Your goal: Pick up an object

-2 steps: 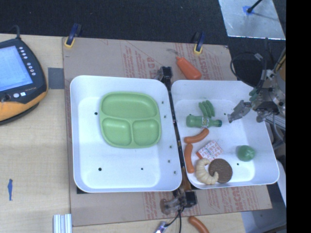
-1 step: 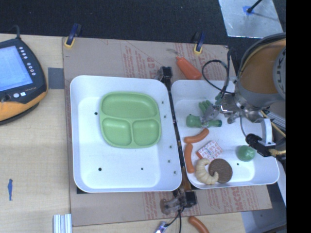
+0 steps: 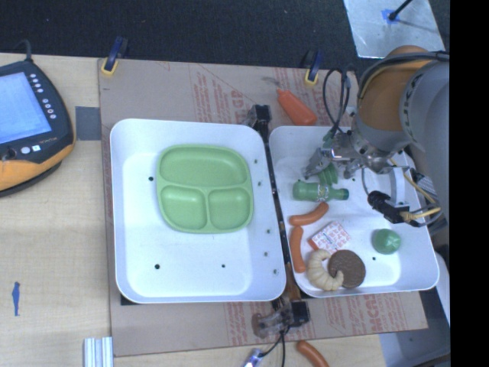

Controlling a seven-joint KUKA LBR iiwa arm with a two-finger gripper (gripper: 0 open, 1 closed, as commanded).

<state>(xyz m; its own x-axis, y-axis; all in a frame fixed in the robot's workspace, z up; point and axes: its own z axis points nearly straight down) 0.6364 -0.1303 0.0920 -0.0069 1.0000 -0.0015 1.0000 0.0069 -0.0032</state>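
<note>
Grey arm (image 3: 397, 90) reaches down over the right bin (image 3: 412, 270); end effector (image 3: 330, 167) apparently clamped on the green bottle (image 3: 321, 191).

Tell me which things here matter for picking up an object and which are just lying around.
Part of the job:
claw
green bottle
two sausages
red and white packet
green ball
croissant
brown cookie
right bin

Just lying about:
green divided plate in the left bin
carrot
handheld controller
</note>
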